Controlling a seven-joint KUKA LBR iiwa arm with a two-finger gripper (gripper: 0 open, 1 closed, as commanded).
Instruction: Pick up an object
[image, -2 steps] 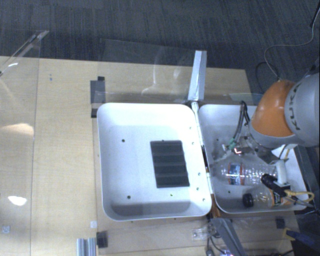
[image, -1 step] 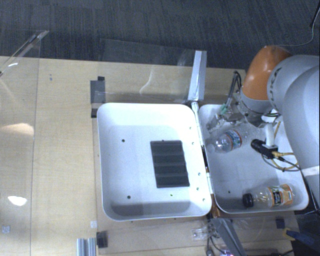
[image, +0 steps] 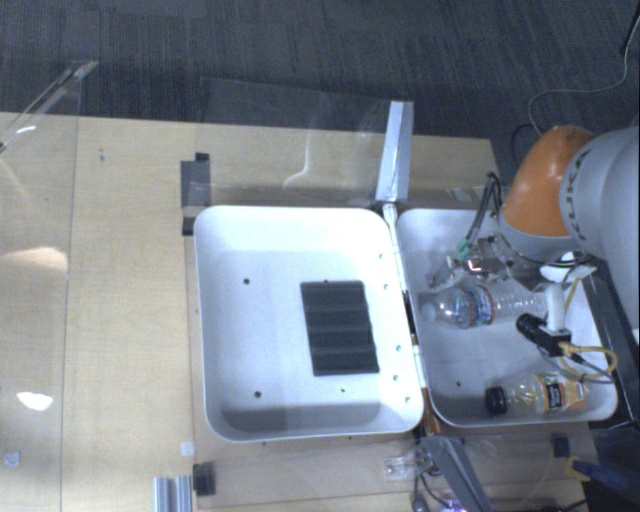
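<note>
Probably light and slippery, the clear plastic bottle (image: 478, 303) lies on its side in the right bin (image: 450, 400), directly under the claw (image: 478, 265); grip its ribbed middle. Claw state: cannot tell.

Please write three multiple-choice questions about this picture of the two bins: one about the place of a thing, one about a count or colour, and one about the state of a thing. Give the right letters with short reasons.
1. Where is the black ridged block?
A. left bin
B. right bin
C. on the bench

2. How many bottles are in the right bin?
A. one
B. two
C. four

3. How does the bottle with the black cap stand?
A. upright
B. lying on its side
C. held in the air

Answers: 1 A, the block rests on the floor of the left bin. 2 B, a clear bottle and the black-capped one. 3 B, it lies flat near the front wall.
</note>
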